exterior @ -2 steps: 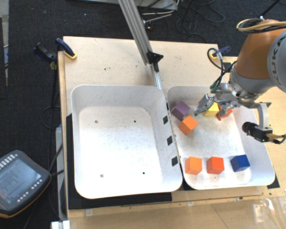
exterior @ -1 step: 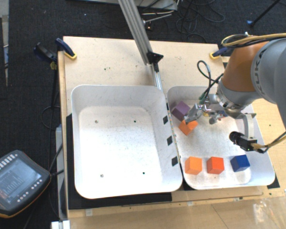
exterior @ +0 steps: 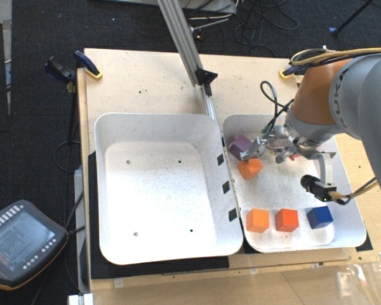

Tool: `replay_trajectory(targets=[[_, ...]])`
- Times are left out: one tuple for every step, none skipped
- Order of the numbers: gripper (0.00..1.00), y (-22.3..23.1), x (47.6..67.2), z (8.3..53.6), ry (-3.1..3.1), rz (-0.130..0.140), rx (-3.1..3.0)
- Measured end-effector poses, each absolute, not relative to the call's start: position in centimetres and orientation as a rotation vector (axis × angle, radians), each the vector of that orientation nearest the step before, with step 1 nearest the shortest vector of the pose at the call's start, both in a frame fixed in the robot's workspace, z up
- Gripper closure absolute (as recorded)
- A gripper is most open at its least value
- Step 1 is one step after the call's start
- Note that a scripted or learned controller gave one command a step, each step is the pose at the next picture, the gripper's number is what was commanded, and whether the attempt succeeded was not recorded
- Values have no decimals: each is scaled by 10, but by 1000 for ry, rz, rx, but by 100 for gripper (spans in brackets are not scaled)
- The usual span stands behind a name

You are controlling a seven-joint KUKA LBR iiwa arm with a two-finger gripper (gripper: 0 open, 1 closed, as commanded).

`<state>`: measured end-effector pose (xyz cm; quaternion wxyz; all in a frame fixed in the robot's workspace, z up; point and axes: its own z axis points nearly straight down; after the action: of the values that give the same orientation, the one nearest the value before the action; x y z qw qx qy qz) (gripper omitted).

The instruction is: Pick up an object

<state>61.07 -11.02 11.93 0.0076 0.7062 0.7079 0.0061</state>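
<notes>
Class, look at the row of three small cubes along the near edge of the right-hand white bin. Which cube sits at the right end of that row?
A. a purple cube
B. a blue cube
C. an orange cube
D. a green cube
B: the small blue cube ends the row, right of the two orange cubes in the right-hand white bin.

Two bins sit side by side on the bench [exterior: 152, 81]: the left bin [exterior: 114, 138] and the right bin [exterior: 349, 234]. In the right bin, three cubes [exterior: 287, 220] form a row along the near edge; two blocks [exterior: 245, 157] lie touching at its far-left, beside the gripper [exterior: 261, 146]
</notes>
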Motion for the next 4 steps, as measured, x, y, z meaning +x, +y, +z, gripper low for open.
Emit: replay_trajectory(targets=[[100, -110, 612, 130, 2208, 26, 2208], [100, -115, 614, 193, 2219, 6, 2215], [100, -115, 615, 213, 2222, 3, 2216], [100, -62, 621, 218, 2230, 4, 2212]])
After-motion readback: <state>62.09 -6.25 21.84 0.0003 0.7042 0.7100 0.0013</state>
